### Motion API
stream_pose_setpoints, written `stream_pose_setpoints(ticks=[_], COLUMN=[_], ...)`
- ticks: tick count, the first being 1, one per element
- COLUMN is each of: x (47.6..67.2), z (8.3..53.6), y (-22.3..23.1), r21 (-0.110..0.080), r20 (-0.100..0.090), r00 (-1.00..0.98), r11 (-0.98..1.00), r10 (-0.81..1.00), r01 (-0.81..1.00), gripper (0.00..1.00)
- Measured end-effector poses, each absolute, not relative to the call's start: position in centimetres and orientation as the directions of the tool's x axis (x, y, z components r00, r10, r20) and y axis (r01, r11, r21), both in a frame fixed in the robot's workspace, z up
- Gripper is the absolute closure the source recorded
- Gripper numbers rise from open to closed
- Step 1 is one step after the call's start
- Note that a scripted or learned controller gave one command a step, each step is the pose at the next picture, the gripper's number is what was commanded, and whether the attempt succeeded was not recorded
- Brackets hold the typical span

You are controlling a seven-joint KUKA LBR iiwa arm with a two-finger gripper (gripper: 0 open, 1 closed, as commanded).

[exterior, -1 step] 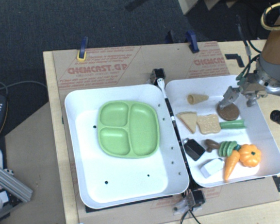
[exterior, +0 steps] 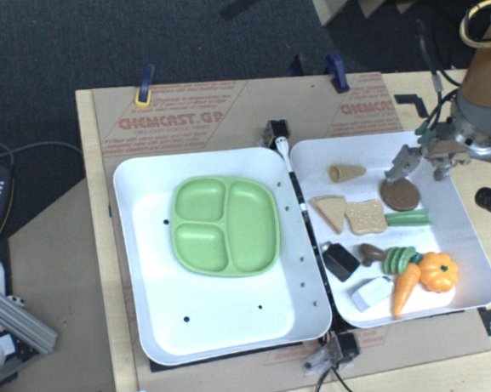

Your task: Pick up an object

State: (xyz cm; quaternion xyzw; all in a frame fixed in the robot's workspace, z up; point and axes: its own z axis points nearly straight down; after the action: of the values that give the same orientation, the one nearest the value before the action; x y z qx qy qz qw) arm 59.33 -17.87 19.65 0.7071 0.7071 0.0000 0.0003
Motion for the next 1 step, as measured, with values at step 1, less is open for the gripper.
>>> stream_pose_setpoints(ticks=[1], x=[58.96], z=[15.33], y=[-17.86], r21=[-0.006], r20=[0.002], r00=[0.000], r11=[0.000], r10=[1.000], r01=[1.000], gripper=[0.00])
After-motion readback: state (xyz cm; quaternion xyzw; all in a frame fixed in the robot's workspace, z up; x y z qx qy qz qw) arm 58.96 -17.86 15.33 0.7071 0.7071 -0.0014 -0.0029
